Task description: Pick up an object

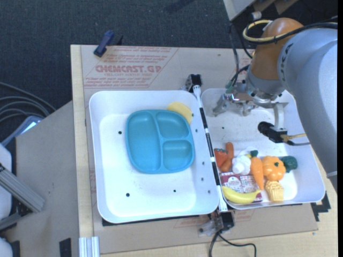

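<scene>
A: L to R — left white plastic bin (pixel 107 159) holds sky-blue divided plate (pixel 159 141) and a yellow piece (pixel 181 110) at its far edge. Right bin (pixel 308 189)?

B: Toy food pile — carrot (pixel 257 171), banana (pixel 239 196) — near end. Gripper (pixel 236 104) hovers at far end, well apart, nothing held; claw state can't tell. Step: approach. Next: travel to pile, descend. Bench on dark carpet.

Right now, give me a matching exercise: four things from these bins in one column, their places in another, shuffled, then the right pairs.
Things:
1. blue divided tray
2. banana
3. yellow piece
4. gripper

Places:
A. near edge of the right bin
B. over the far end of the right bin
C. middle of the left bin
D. behind the tray's far right corner

Pairs: 1-C, 2-A, 3-D, 4-B
</scene>
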{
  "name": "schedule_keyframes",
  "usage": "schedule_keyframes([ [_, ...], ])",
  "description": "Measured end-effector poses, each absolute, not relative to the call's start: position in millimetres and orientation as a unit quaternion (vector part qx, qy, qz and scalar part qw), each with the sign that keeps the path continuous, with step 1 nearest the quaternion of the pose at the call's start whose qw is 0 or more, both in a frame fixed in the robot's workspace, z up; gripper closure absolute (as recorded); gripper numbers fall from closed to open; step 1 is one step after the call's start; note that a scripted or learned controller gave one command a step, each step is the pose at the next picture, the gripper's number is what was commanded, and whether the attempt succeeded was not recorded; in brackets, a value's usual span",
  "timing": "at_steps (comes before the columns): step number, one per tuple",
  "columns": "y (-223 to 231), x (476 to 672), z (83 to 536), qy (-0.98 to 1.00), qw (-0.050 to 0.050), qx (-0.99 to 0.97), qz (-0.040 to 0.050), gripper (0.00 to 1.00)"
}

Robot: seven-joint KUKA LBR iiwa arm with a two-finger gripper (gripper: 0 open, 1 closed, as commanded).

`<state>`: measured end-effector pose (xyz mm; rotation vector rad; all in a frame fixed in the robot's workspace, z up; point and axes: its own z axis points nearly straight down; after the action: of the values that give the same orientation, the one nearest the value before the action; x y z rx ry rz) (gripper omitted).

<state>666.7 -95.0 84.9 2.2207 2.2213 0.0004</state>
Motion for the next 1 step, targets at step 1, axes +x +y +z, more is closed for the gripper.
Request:
schedule_keyframes([
  [1,-94.9,667.4,95.5,0.707,0.002,0.707,0.0005,1.0],
])
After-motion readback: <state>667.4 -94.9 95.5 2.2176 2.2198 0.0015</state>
